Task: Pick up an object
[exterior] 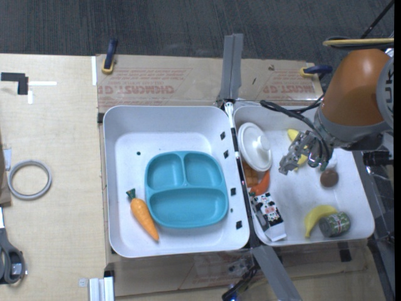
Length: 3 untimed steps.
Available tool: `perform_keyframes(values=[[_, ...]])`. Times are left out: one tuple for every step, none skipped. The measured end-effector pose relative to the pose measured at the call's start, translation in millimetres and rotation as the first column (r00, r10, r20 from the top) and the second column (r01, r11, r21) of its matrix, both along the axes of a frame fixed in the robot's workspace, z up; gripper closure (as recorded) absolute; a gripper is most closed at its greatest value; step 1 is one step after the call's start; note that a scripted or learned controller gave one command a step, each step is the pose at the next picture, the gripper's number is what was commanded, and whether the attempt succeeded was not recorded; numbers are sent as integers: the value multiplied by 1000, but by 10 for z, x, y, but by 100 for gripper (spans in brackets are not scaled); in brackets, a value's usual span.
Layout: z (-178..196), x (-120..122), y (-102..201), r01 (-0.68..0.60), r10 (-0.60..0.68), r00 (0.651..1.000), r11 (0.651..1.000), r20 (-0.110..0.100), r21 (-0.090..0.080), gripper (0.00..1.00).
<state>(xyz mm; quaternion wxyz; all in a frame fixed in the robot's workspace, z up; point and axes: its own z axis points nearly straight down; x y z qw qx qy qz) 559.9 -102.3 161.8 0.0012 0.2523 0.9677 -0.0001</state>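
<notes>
My gripper (303,157) hangs over the middle of the right bin (360,187), below the arm's orange band. A yellow object (292,135) lies right under and behind it, partly hidden by the gripper's metal parts. Whether the two touch cannot be made out. A brown ball (329,178) sits just right of the gripper. A banana (318,217) and a green-grey ball (336,224) lie at the bin's front right. A white round lid (254,146) rests over an orange item (258,182) at the bin's left side, with a black-and-white packet (268,214) in front of them.
The left bin (119,187) holds a blue divided plate (186,189) and a carrot (143,215) at its front left. A grey tape ring (27,179) and scissors (11,262) lie on the bench at far left. Clamps sit along the back edge.
</notes>
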Motion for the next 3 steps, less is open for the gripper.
perform_keyframes(values=[[1040, -673, 410, -67, 67, 998, 998, 1, 0, 100], [-409, -804, 86, 130, -130, 992, 992, 5, -1, 100], [-348, -736, 17, 139, -139, 990, 990, 35, -10, 0]])
